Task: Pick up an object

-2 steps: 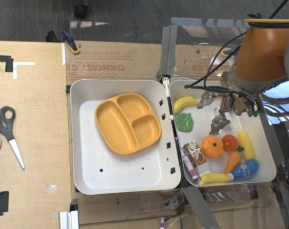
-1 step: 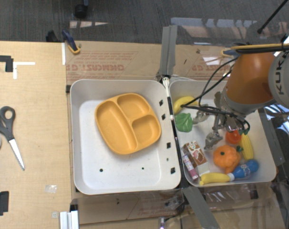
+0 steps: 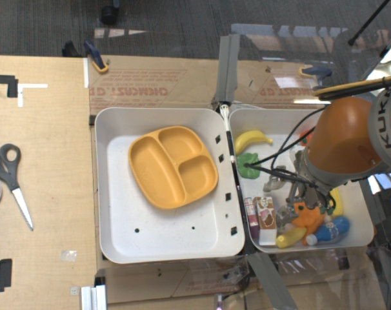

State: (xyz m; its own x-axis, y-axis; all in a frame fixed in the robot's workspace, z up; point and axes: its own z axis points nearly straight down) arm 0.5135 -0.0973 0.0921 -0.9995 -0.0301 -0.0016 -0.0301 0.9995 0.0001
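Surface (image 3: 40,192): light wood, to the left of both bins.
Scissors (image 3: 13,179): grey-handled, flat on the surface near the left edge, blades pointing down and to the right.
Left bin (image 3: 111,237): shallow and white, its right wall against the right bin.
Plate (image 3: 173,166): orange, three compartments, lying slightly turned in the upper middle of the left bin, apart from its walls.
Right bin (image 3: 247,115): white, crowded with small things; the arm covers much of its right half.
Banana (image 3: 252,139): yellow, near the top left corner of the right bin.
Green toy (image 3: 248,164): just below the banana, close to the bin's left wall.
Box (image 3: 265,215): small carton with red and brown print, lying lengthwise near the bottom left of the right bin.
Yellow toy (image 3: 290,239): at the bottom wall, just right of the box.
Orange toy (image 3: 307,217): above the yellow toy, right under the jaws.
Blue bottle (image 3: 330,231): lying near the bottom right corner, beside the orange toy.
Arm (image 3: 345,137): reaches in from the right, its orange band over the right bin, black cables running across to the green toy's side.
Jaws (image 3: 297,199): low over the orange toy in the lower middle of the right bin; whether they are apart or together cannot be told, and nothing is seen clamped between them.
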